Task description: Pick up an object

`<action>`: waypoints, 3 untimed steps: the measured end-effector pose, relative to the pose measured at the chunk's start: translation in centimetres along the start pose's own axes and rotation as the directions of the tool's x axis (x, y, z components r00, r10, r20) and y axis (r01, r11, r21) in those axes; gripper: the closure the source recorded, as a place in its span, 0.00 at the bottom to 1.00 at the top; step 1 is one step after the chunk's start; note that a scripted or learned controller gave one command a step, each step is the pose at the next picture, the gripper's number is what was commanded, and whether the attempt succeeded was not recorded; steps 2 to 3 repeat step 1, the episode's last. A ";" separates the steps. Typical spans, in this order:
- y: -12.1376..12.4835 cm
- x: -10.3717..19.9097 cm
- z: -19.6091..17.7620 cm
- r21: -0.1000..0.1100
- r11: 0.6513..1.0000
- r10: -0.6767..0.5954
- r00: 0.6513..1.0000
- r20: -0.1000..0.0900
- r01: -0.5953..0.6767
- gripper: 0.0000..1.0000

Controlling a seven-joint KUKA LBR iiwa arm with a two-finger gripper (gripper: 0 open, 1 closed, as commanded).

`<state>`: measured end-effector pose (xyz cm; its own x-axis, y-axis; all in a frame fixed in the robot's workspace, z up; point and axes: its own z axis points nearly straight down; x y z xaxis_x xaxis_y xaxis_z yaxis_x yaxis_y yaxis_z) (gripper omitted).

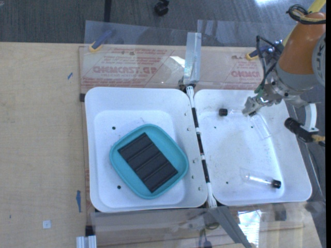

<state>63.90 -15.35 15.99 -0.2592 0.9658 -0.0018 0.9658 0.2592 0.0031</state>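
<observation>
A wooden table (36,138) carries two white bins side by side. The left bin (103,107) holds a teal tray (178,156) with dark ribbed slabs (147,163) lying in it, set at a slant. In the right bin (289,190), a small black cap (223,111) lies near the far wall, and a clear tube with a black cap (262,180) rests near the front right corner. Another clear tube (261,127) lies slanted just below the gripper (252,106). The gripper hangs over the far right part of that bin, close to the upper end of this tube. I cannot tell its state, nor whether it touches the tube.
</observation>
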 end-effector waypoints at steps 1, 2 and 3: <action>4.6 5.9 -3.0 -0.002 1.000 0.012 1.000 0.001 -0.012 1.00; 4.6 5.9 -3.0 -0.002 1.000 0.012 1.000 0.001 -0.012 1.00; 4.6 5.9 -3.0 -0.002 1.000 0.012 1.000 0.001 -0.012 1.00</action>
